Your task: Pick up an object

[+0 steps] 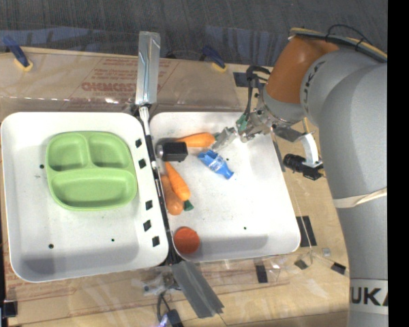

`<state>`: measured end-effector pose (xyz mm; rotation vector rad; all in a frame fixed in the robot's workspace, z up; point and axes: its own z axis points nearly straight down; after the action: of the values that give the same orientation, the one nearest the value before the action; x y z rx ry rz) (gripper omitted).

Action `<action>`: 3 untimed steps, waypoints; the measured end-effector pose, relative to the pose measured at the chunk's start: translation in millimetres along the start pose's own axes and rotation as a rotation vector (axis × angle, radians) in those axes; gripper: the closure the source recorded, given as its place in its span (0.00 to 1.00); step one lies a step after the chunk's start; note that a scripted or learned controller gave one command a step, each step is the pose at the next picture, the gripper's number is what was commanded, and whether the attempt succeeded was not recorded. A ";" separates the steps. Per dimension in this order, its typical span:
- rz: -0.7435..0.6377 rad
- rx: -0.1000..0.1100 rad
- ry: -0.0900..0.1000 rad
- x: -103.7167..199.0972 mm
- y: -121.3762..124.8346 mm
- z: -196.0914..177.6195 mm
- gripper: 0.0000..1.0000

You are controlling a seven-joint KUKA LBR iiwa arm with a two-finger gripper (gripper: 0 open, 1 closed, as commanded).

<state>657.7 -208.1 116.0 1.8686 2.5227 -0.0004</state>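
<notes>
- The right bin (273, 203) serves as the landmark; the left bin (20, 203) lies touching its left wall.
- The gripper (226, 136) hangs over the right bin's upper middle, reaching in from the bin's upper right, with the arm (341, 114) rising beyond the bin's right wall.
- Whether the tool is wide, narrow or holding anything cannot be told: it is small and blurred here.
- A blue packet (216, 164) lies in the right bin just below the gripper, tilted.
- A carrot (196, 141) lies near the bin's top, just left of the gripper, its left end at a dark block (172, 150).
- Two more carrots (175, 186) lie along the bin's left wall, below the dark block, close together.
- An orange ball (186, 239) sits in the bin's lower left corner.
- A green tray (92, 169) with three compartments rests in the left bin, well apart from the right bin's things.
</notes>
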 end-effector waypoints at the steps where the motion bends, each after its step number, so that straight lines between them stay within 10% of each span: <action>1: 0.004 0.004 0.003 41.2 -19.8 24.4 0.00; 2: 0.026 0.004 0.003 69.7 -55.8 24.3 0.00; 3: 0.060 0.002 0.002 41.9 -1.7 23.6 0.00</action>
<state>644.0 -168.5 92.3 1.9446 2.4680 -0.0015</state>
